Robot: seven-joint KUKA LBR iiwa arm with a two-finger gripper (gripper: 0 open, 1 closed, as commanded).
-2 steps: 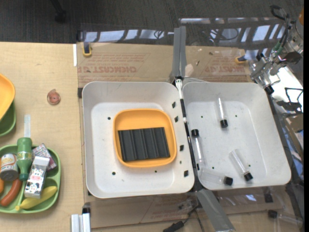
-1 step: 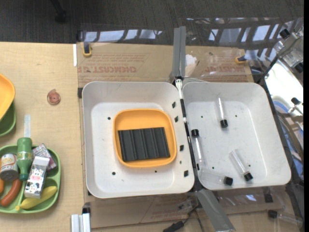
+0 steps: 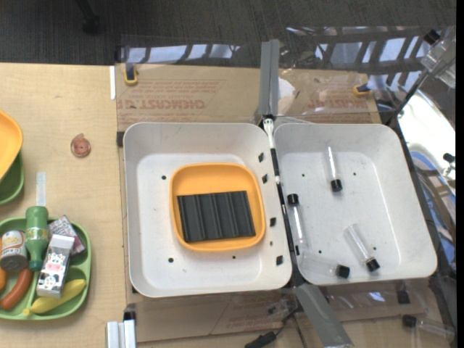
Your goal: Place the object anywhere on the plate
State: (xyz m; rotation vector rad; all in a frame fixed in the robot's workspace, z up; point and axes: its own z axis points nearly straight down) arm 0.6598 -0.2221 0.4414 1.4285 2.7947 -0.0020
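One dark ribbed block [image 3: 220,216] lies flat on the orange plate [image 3: 216,174], so placement appears complete; I cannot tell my pincer's state, and my next move calls only for keeping clear.

Left bin [image 3: 145,267]: white plastic, smooth, faint sheen. Right bin [image 3: 406,252] the same. In the left bin, plate [image 3: 190,178]: orange plastic, smooth, semi-gloss. On the plate, slab [image 3: 219,216]: dark grey, ribbed, matt. In the right bin, tubes [image 3: 357,239]: clear plastic or glass, glossy, with black caps. Under the bins, cardboard [image 3: 188,96]: brown, matt, printed. Left of the bins, bench [image 3: 58,100]: pale wood-look, matt. Above the bench, floor [image 3: 217,6]: dark carpet, rough.
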